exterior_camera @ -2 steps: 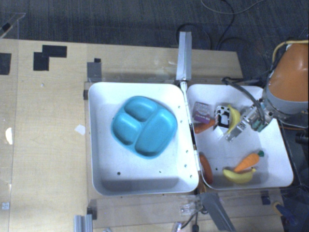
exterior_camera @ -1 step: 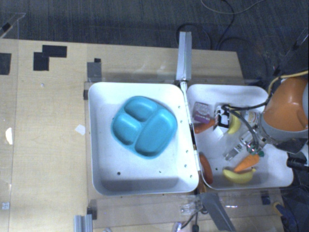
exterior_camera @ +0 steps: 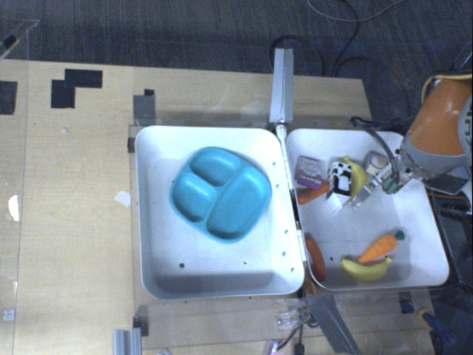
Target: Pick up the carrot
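The carrot (exterior_camera: 378, 248), orange with a green tip, lies in the right bin (exterior_camera: 421, 220) near its front right, just above a yellow banana (exterior_camera: 366, 269) and touching it. My gripper (exterior_camera: 361, 194) hovers over the middle of that bin, up and to the left of the carrot and well apart from it. Its fingers (exterior_camera: 368, 187) stand open with nothing between them, close to a second banana (exterior_camera: 358, 174).
Along the right bin's back left lie a purple box (exterior_camera: 309, 170), a black-and-white toy (exterior_camera: 340, 176) and an orange-red piece (exterior_camera: 314, 194). A brown-red item (exterior_camera: 315, 254) rests against its left wall. The left bin (exterior_camera: 155, 257) holds a blue divided plate (exterior_camera: 220, 192).
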You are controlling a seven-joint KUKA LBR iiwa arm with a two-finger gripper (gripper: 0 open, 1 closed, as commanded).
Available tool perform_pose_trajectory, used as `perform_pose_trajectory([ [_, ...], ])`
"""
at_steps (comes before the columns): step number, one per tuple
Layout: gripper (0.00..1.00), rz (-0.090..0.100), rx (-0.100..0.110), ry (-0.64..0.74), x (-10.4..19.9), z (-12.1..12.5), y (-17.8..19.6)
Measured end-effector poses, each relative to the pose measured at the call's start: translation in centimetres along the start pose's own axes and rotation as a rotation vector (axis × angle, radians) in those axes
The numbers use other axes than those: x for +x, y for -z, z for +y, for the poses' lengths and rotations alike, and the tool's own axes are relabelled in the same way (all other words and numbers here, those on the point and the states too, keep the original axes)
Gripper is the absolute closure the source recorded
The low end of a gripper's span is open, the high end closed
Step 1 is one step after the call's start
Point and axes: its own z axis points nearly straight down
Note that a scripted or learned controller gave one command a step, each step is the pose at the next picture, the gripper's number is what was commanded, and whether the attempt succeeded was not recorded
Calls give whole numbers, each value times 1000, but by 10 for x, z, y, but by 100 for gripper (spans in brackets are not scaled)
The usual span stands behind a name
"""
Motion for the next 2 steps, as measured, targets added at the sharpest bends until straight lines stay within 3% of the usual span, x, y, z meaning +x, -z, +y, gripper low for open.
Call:
perform_pose_trajectory([
  [1,0,-1,0,110,13,-53,81],
  [2,0,-6,-3,131,44,-95,-10],
])
